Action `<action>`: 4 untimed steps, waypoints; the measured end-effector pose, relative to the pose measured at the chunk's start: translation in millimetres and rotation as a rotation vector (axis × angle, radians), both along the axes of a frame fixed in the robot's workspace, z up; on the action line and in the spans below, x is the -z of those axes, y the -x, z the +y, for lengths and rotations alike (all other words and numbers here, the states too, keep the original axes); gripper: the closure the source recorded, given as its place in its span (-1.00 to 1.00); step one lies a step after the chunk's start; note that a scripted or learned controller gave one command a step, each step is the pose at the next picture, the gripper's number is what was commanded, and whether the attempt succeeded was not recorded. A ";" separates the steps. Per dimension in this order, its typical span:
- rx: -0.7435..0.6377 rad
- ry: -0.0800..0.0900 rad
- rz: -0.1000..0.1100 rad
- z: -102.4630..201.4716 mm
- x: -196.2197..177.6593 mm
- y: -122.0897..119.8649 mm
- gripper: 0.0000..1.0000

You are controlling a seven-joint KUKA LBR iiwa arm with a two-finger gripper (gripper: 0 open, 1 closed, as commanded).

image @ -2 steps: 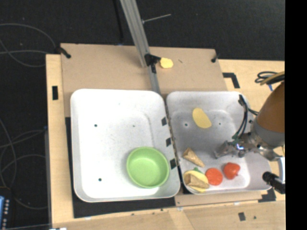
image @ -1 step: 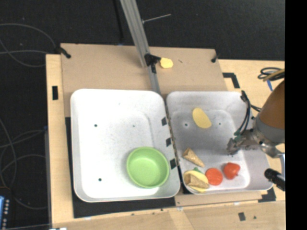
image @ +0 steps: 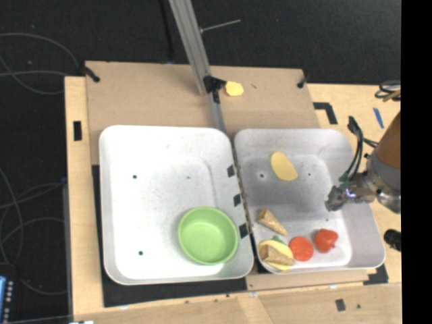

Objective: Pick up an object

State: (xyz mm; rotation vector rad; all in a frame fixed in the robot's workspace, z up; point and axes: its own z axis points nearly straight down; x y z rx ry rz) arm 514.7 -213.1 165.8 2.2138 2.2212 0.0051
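- I see the gripper [image: 335, 200] at the 3 o'clock side of the right bin [image: 317, 140], low over its right wall; arm comes in from the right edge.
- Jaws: small and dark from here, I cannot tell if they are open or closed. Nothing visibly between them.
- Yellow oval piece [image: 284, 167] lies flat in the right bin, about 10 o'clock from the gripper, apart from it.
- Tan wedge [image: 270, 220] sits near the bin's left wall, roughly 8 o'clock from the gripper.
- Red piece [image: 326, 239] at 6 o'clock from the gripper, near but not touching it.
- Orange-red round piece [image: 302, 249] just beside the red one, on its 8 o'clock side; I cannot tell if they touch.
- Tan-and-yellow piece [image: 276, 253] at the bin's 7 o'clock corner, up against the orange-red round piece.
- Left bin [image: 135, 154] holds a green bowl [image: 208, 235], upright, at its 5 o'clock corner, close to the divide between the bins.
- Both bins sit side by side on the table [image: 270, 93]; the cardboard sheet shows at 12 o'clock behind them.
- Small yellow thing [image: 234, 89] lies on that sheet, outside the bins, at 12 o'clock.
- Grey metal post [image: 189, 29] slants up from the gap between the bins toward 12 o'clock.
- All pickable pieces rest on the bin floor.
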 end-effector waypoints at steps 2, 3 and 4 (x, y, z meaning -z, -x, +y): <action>-0.002 0.001 -0.001 -1.3 -111.2 -10.8 1.00; -0.005 -0.002 0.004 45.7 -117.0 -28.6 1.00; -0.004 -0.002 0.005 90.2 -116.3 -39.5 1.00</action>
